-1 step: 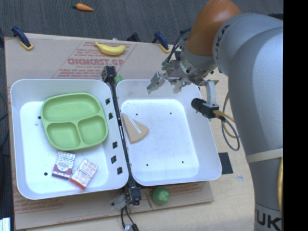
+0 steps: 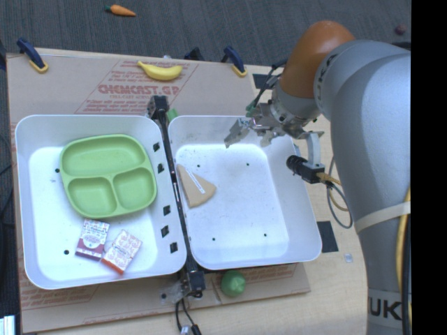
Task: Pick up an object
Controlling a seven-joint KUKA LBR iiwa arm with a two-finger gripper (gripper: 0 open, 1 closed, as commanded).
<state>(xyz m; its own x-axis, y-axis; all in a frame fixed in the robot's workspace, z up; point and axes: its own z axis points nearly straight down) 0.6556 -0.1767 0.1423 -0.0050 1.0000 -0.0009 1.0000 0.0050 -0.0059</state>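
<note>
Reaching in over the far rim of the right bin (image 2: 300,215), the grey arm (image 2: 363,117) with its orange band carries the gripper (image 2: 244,130) just above that bin's upper edge; whether its fingers are apart or together cannot be told from this angle, and nothing shows between them. Down and left of the gripper, a tan wedge-shaped piece (image 2: 195,185) lies flat against the right bin's left wall, with bare white floor stretching across the rest of the bin. Beyond that wall, the left bin (image 2: 28,208) holds a smooth green divided plate (image 2: 108,173) with three compartments, and two small printed packets (image 2: 108,245) lie nearer its front edge. A black clamp strip (image 2: 171,187) runs between the two bins. Both sit on brown printed cardboard (image 2: 209,82), where a yellow banana (image 2: 160,69) lies behind the bins and a green ball (image 2: 233,283) sits in front of the right bin. Dark carpet lies beyond, with a small orange carrot (image 2: 122,10) on it.
</note>
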